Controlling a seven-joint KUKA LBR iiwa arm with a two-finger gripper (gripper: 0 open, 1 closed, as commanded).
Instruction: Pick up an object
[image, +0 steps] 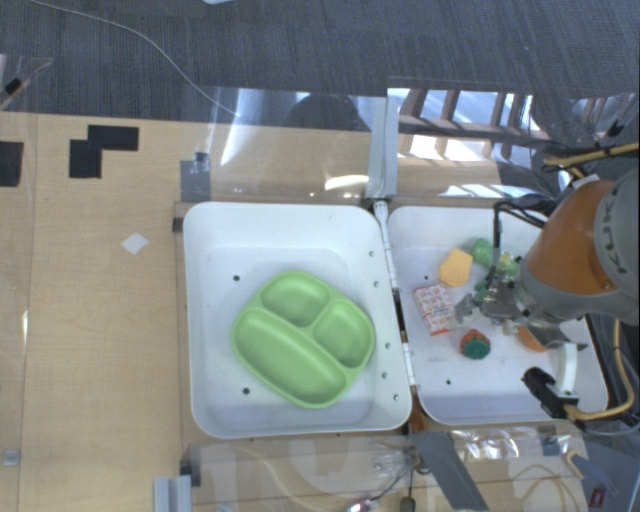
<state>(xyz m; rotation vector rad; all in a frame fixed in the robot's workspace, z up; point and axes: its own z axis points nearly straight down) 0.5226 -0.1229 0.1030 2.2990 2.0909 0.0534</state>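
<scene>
- The right bin carries several small objects: a yellow block, a red-and-white packet, and a red and green toy.
- The gripper hangs low in this bin, between the yellow block and the red and green toy.
- Whether the gripper is wide or narrow, one cannot tell; the wrist hides it.
- The toy looks light, stiff and rounded, so it may roll; a hold across its middle seems best.
- The flat packet probably slips.
- The left bin holds a green divided plate.

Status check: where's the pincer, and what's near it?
Pincer low in right white bin, grip unclear. Round red-green toy just below it. Yellow block, red-white packet close by.
</scene>
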